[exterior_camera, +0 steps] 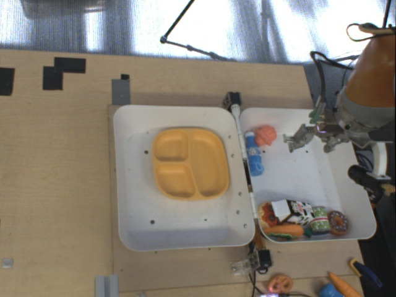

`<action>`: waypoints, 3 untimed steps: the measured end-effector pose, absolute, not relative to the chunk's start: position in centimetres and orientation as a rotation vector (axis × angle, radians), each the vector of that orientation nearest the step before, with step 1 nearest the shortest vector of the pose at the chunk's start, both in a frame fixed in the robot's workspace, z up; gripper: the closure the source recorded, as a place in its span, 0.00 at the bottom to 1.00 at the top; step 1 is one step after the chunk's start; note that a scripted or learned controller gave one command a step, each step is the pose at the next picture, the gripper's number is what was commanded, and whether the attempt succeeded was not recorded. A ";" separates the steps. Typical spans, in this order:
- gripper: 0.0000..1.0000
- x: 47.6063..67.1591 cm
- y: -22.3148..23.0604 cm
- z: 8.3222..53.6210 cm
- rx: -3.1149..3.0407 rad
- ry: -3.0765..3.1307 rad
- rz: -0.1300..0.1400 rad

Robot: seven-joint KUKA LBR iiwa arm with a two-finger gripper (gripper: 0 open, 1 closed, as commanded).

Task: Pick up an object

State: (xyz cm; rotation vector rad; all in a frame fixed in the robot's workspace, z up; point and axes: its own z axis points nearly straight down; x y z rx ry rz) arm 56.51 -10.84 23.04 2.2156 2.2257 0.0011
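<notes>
My gripper (314, 139) hangs over the back of the right bin (322, 184), its two fingers spread apart with nothing between them. To its left a pink-orange ball (266, 135) lies by the bin's back left corner, beside a blue and white bottle (252, 156) along the left wall. Several small toys are piled at the bin's front edge: a hot dog (284, 231), a black and white packet (293, 210), a green can (319, 220) and a chocolate doughnut (338, 222).
The left bin (133, 190) holds a yellow divided plate (189, 163). A pretzel (280, 283) and an orange carrot-like toy (340, 286) lie on the bench in front of the right bin. Black cables hang beside the arm at right.
</notes>
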 end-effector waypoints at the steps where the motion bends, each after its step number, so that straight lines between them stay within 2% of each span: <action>1: 0.00 56.6 -8.3 9.8 2.401 2.029 -0.003; 2: 0.00 59.5 -9.3 8.7 2.096 2.334 0.004; 3: 1.00 59.7 -9.3 9.8 2.093 2.330 0.009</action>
